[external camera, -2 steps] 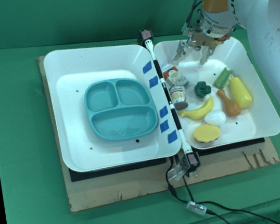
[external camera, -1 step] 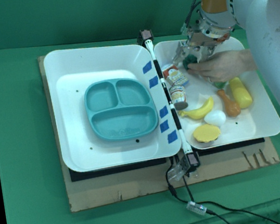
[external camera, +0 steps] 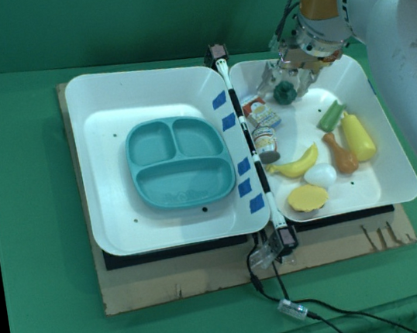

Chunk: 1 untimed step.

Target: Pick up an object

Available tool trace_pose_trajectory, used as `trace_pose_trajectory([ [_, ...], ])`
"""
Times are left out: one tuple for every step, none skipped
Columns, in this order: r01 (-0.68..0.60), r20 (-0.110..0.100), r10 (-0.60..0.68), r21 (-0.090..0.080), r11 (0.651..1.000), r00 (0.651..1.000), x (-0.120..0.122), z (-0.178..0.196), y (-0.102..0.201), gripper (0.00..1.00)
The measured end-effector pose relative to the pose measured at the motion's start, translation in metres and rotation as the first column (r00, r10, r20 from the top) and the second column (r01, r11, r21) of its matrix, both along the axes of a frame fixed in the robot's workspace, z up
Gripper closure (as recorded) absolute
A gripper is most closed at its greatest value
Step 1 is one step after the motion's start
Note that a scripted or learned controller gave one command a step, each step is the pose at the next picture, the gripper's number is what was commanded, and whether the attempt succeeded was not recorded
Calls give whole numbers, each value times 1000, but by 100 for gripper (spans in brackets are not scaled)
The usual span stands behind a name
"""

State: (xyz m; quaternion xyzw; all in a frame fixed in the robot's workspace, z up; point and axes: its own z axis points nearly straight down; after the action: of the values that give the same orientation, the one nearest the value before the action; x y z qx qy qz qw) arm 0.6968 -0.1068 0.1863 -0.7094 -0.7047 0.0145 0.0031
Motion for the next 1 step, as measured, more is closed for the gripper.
trace_pose_trajectory([
  [-1, 3, 1, 13, 1000, 1000, 3, 17, 7, 100],
])
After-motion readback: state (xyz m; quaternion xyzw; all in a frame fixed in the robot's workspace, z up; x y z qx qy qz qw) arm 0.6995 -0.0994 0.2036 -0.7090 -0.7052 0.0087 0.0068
